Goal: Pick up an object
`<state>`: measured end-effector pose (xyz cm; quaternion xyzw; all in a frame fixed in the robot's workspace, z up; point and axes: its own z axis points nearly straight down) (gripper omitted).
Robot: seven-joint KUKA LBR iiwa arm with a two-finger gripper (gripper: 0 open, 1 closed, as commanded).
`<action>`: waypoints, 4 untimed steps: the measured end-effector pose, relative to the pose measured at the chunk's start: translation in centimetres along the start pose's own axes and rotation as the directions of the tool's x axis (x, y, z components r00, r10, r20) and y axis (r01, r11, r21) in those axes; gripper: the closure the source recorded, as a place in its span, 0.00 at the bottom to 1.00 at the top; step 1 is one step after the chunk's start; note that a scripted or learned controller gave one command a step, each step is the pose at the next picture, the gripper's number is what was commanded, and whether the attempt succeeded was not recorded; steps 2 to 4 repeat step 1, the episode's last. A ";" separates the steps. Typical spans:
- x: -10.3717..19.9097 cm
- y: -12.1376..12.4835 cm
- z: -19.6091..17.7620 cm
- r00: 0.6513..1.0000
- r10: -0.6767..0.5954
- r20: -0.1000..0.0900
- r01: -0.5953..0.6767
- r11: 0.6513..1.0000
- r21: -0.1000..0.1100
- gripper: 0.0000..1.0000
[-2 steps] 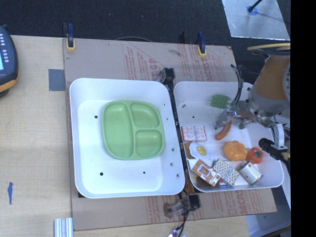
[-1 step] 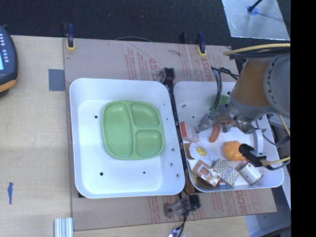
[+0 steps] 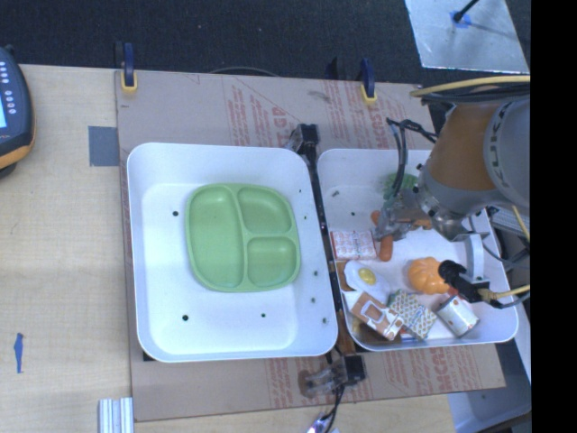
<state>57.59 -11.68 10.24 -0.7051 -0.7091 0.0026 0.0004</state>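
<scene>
The claw (image 3: 394, 226) hangs low in the right bin (image 3: 350, 171), its tips among the clutter; whether they are apart or together I cannot tell. A small orange-red piece (image 3: 386, 249) lies just below it, an orange toy (image 3: 426, 275) further below and toward the arm, the green tray (image 3: 242, 237) well left.

The arm (image 3: 469, 165) hides the pincer's (image 3: 394, 226) upper body and the green thing (image 3: 393, 186) just behind it, too covered to identify.
</scene>
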 end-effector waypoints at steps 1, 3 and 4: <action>5.1 1.9 -9.5 1.000 -0.003 -0.004 0.003 1.000 -0.009 1.00; 5.1 1.9 -9.5 1.000 -0.003 -0.004 0.003 1.000 -0.009 1.00; 5.1 1.9 -9.5 1.000 -0.003 -0.004 0.003 1.000 -0.009 1.00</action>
